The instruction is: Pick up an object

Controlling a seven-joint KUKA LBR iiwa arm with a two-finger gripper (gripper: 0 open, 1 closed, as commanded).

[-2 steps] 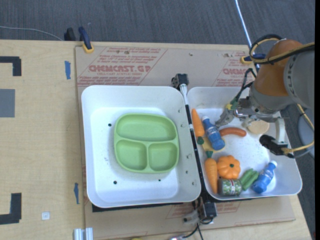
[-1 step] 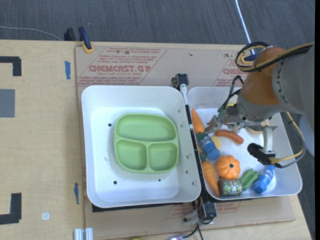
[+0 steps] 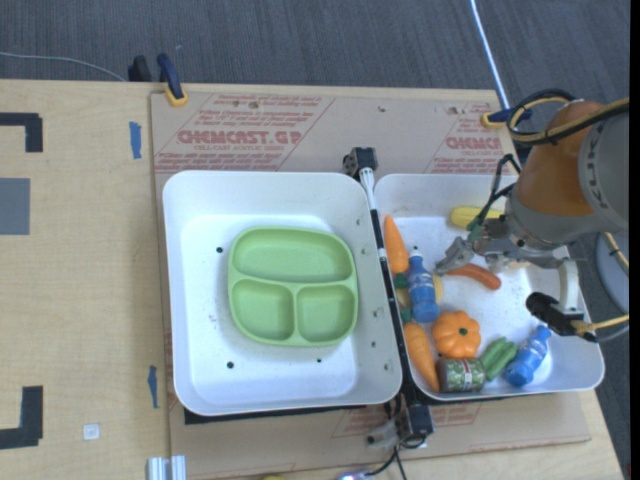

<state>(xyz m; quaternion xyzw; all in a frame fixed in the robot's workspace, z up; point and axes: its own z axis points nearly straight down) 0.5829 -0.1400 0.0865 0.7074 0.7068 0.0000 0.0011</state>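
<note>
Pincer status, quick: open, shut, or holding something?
Pincer: low in the right bin, beside a small orange piece; open or shut cannot be told.

You have two bins (image 3: 190, 268) (image 3: 585, 368), one green plate (image 3: 293, 286), two carrots (image 3: 396, 245) (image 3: 421, 353), two bottles (image 3: 422, 290) (image 3: 527, 359), one pumpkin (image 3: 457, 334), and one can (image 3: 462, 374).

One fixed camera looks down at a slant from above the table (image 3: 70, 268), taking in both white bins (image 3: 190, 268) fairly closely.

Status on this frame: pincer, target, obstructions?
Pincer low in right bin, grip state unclear. Orange chili beside it. Bottle, pumpkin close by.
</note>
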